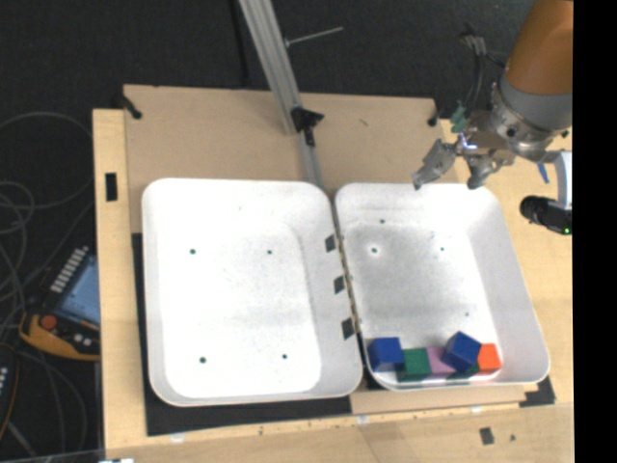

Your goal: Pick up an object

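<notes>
The gripper (450,174) hangs open and holds nothing over the far edge of the right bin (501,249), well apart from the blue (386,351), green (415,362), pink (441,363), second blue (463,349) and orange (489,357) blocks along its near wall.

No text, label or number can be read anywhere. The bins (241,201) bear only small dark dots
</notes>
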Robot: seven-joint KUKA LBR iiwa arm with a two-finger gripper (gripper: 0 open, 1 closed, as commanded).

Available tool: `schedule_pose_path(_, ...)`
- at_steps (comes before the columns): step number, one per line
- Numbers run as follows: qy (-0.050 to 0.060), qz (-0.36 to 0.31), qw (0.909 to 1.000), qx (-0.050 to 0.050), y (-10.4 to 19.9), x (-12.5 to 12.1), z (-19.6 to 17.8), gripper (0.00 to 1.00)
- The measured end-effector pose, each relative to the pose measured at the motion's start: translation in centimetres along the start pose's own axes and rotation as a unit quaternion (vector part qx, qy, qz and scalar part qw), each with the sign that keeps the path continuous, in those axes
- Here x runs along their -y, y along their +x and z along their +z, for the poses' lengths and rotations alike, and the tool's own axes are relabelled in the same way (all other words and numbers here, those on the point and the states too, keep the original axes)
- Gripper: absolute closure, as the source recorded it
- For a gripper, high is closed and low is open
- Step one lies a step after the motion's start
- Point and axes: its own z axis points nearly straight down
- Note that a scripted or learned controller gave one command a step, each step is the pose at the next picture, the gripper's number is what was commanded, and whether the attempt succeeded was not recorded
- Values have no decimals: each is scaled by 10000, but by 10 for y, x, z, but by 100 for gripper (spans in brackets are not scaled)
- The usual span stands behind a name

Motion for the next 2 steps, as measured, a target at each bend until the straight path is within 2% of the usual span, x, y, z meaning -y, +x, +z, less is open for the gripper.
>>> schedule_pose_path(1,55,36,10000,-2,4,19,154,0)
schedule_pose_path(2,23,67,10000,2,-47,100,208,0)
